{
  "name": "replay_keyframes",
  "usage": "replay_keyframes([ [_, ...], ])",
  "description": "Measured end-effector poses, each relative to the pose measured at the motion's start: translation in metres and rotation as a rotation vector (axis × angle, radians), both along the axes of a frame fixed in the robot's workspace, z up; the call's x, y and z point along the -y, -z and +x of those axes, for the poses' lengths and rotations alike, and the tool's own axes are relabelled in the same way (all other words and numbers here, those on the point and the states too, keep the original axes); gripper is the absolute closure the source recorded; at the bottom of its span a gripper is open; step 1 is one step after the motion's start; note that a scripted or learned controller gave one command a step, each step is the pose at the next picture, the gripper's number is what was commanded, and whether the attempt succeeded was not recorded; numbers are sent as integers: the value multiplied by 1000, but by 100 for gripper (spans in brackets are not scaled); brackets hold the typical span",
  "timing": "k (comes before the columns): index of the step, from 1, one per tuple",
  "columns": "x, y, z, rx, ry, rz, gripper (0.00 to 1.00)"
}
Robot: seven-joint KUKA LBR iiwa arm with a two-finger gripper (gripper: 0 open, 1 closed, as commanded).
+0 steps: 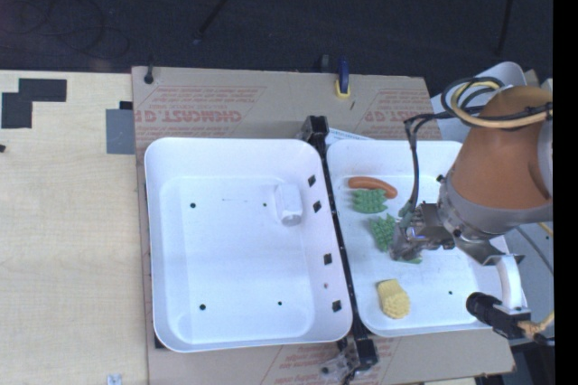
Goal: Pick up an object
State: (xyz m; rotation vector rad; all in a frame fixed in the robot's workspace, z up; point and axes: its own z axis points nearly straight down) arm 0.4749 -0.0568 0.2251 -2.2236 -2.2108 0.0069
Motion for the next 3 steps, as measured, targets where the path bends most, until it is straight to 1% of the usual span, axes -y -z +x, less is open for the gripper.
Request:
replay_keyframes([
  [1, -48, -107, 110, 23, -13, -1, 100],
  [2, -49, -10, 53, -8, -5, 0, 100],
  [3, -13, 41, -3, -6, -1, 0, 100],
])
